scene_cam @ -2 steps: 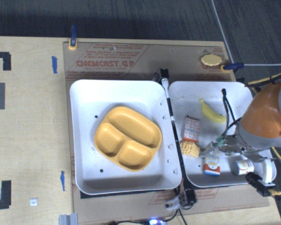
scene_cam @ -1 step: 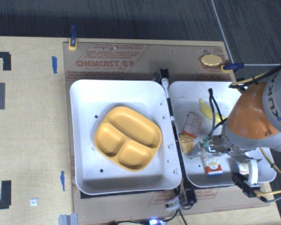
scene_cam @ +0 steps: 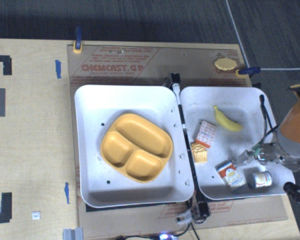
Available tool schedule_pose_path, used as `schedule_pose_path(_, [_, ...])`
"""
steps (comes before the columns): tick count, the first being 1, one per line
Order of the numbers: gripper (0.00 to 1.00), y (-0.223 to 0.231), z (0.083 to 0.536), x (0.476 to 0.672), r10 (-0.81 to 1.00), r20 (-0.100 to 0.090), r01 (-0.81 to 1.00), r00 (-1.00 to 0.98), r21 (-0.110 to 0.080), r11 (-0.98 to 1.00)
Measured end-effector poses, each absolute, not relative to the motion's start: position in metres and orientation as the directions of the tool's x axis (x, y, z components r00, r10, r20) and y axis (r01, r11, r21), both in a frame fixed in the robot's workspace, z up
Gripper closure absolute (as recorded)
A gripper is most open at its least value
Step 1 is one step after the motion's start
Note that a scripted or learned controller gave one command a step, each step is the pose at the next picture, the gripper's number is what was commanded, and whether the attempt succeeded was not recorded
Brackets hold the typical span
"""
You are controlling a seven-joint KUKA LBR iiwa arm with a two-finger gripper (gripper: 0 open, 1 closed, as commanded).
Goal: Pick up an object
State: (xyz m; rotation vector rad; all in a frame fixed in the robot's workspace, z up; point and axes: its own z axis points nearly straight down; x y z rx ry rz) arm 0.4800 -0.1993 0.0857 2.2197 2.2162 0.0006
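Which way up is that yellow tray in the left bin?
Upside down: the yellow tray shows three bulging humps instead of hollows, resting in the left bin.

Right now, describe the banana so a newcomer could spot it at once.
Look in the right bin, toward its far side. The banana lies there alone, above a small carton. It is the one plain yellow, curved thing among printed packets.
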Motion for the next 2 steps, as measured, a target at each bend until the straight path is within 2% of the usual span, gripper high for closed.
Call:
schedule_pose_path(1, [1.0, -0.2, 0.096, 0.481, 1.0, -0.006, 1.0, 0.002, 0.008, -0.002])
schedule_pose_path(2, [1.0, -0.089, 0.185, 0.561, 1.0, 0.001, 1.0, -0.002, 0.002, 0.002])
